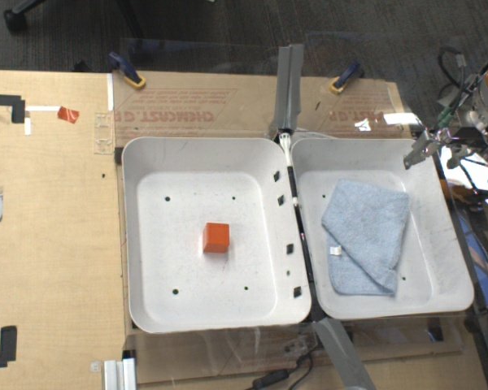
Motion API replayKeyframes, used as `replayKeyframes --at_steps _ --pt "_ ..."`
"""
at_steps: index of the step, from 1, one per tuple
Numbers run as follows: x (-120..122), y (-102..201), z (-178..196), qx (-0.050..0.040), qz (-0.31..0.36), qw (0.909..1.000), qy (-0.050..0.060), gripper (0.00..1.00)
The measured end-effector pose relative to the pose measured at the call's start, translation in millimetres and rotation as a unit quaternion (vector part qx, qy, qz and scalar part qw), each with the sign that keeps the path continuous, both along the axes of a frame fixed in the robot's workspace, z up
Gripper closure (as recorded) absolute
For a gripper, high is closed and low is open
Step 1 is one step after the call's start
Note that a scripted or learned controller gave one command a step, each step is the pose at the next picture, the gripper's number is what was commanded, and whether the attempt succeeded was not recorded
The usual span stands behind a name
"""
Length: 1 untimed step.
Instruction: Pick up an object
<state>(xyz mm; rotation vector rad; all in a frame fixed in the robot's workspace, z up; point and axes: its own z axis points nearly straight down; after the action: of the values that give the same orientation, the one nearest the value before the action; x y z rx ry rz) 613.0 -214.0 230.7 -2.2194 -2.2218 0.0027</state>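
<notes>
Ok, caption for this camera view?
Orange block in the left bin, folded blue towel in the right bin, claw at right bin's far corner.

The tabletop [49, 218] is pale wood on the left, with brown cardboard [195, 104] laid across its back. Two white bins rest on it side by side: the left bin [146, 299] and the right bin [447, 283], edges touching.

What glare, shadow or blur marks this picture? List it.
Camera view: even overhead light; the orange block casts a faint shadow; bright glare on the bench past the right bin; the blue cloth is sharp; the gripper at the right edge looks blurred.
</notes>
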Motion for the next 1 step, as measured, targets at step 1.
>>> replayKeyframes --at_steps 1 --pt "-50.8 66.2 -137.2 0.0000 0.069 0.9976 -0.002 0.00"
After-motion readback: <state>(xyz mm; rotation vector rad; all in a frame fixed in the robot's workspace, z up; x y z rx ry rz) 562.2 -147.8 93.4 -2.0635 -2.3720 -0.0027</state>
